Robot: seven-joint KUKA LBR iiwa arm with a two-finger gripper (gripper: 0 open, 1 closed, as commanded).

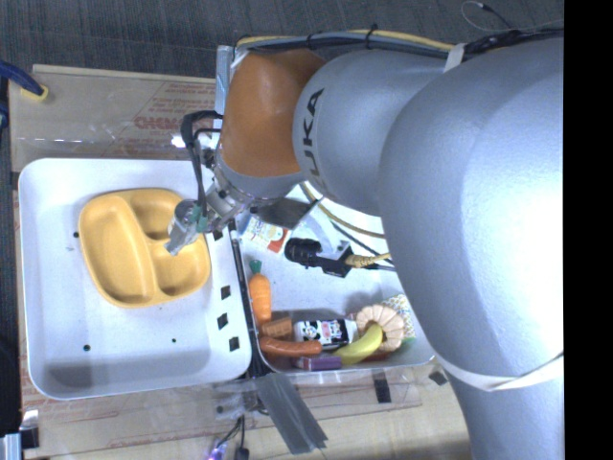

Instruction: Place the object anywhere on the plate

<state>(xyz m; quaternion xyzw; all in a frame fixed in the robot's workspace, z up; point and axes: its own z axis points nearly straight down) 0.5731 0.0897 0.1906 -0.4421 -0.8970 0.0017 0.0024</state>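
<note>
Yellow moulded two-well plate [134, 247] under the metal pincer [184, 233], its grip impossible to tell.

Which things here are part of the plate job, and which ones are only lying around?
For the job:
plate
gripper, above the plate's right part

Lying about, in the right bin:
carrot
banana
sausage
small bottle

The right bin [407, 360] holds a cluster of toy food toward six o'clock: a carrot [260, 296] standing at the cluster's eleven o'clock, a sausage [287, 347] below it, a small dark bottle [322, 331] at centre, a banana [363, 346] at four o'clock, and a pale ribbed shell-like piece [391, 316] at two o'clock. A purple item [321, 362] lies along the bottom.
</note>
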